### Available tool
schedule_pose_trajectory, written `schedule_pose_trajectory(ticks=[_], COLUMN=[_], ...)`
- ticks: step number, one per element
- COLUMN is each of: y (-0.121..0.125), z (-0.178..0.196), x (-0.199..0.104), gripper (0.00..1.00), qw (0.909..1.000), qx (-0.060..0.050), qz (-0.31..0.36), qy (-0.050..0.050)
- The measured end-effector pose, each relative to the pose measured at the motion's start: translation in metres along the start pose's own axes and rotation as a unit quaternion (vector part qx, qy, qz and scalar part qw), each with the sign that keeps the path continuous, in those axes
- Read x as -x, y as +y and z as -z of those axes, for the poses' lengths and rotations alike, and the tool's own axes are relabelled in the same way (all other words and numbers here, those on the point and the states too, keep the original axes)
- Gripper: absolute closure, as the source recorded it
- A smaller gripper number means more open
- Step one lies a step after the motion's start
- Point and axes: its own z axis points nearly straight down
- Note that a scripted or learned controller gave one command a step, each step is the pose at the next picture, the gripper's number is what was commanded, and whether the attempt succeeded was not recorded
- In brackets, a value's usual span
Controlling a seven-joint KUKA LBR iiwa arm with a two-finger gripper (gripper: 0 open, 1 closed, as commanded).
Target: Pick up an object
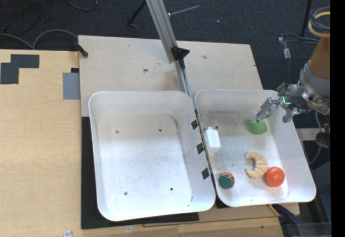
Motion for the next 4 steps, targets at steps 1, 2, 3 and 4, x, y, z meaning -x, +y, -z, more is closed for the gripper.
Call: schedule_pose_trajectory(ticks=[1, 2, 3, 4], y=[0.001, -0.002, -0.01, -0.011], z=[0.002, -0.042, -0.089, -0.143], x=[0.0, 0.003, -0.001, -0.003], gripper=[0.0, 0.0, 0.0, 0.0], qw=[1.0, 1.0, 1.0, 1.0], qx=[0.002, 0.0, -0.001, -0.001], qz=[0.0, 0.0, -0.001, -0.001], qy=[-0.001, 0.0, 0.0, 0.0])
